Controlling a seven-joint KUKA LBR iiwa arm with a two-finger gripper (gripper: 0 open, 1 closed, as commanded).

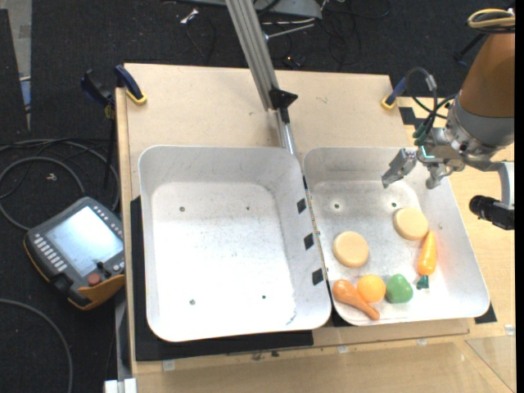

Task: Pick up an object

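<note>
While the left bin [217, 236] sits bare on the table [213, 97], all the action is in the right bin [360, 174], so let's sweep across. Far left on the floor there's a teach pendant [78, 248], well apart from play. Moving right, past the divide, an orange gourd [354, 296] lies at the near edge, touching an orange ball [371, 286], with a green piece [399, 288] just beside that. Above them sits a pale disc [351, 249], alone with bare bin floor around it. Further right, a second disc [410, 223] touches the top of a carrot [426, 254]. And up at the far right, here's the gripper [417, 169], hovering over the bin's back corner, fingers spread wide with nothing between them. It's near the second disc but not over it. The smart play, I'd say: pick one target and centre on it before descending. The lone disc looks the cleanest grab, with room for both fingers. The second disc is closer, yet the carrot crowding it could get nudged. Either one is flat, so the fingers need to go low, straddle it squarely, then close.
</note>
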